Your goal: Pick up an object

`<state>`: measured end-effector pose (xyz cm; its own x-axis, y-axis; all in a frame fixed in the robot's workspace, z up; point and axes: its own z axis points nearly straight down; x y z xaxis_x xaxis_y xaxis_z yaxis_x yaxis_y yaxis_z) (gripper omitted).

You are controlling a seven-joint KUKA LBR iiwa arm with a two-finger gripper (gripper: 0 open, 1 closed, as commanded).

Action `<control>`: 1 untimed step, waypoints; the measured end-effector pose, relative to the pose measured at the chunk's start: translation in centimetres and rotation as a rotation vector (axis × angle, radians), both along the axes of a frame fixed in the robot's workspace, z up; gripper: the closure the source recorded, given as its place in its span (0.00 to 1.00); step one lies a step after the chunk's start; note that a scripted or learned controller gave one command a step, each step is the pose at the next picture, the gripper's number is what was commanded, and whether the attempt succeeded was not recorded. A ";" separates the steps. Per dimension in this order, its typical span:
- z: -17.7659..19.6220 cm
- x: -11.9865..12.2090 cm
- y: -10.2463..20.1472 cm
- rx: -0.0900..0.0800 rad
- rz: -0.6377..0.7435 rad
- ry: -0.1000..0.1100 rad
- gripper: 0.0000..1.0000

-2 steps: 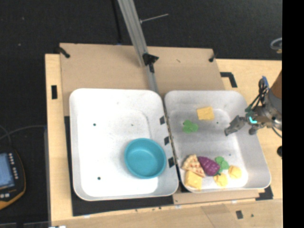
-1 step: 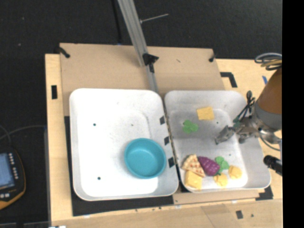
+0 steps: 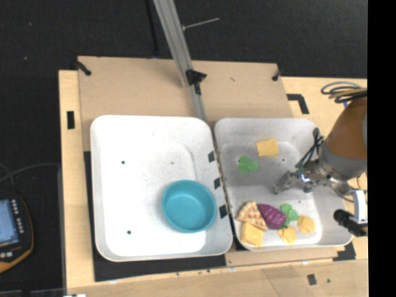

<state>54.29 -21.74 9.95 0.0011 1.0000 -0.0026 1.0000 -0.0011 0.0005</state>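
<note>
Toy food cluster (image 3: pixel 272 218) lies just below the tool (image 3: pixel 286 183), in the right bin (image 3: pixel 232 135).
Whether the tool is released or clenched, I cannot tell; lowering squarely over the purple piece (image 3: pixel 270 214), apart from its neighbours, seems best.

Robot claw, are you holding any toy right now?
Nothing. The gripper hangs over a bare patch of the right bin, nothing between its fingers.
</note>
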 end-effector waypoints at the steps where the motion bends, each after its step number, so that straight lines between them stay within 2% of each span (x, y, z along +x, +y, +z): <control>1: 1.3 0.1 -0.1 -0.001 -0.003 -0.005 1.00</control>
<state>54.41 -21.85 11.24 0.0040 1.0000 -0.0039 1.0000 -0.0040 0.0060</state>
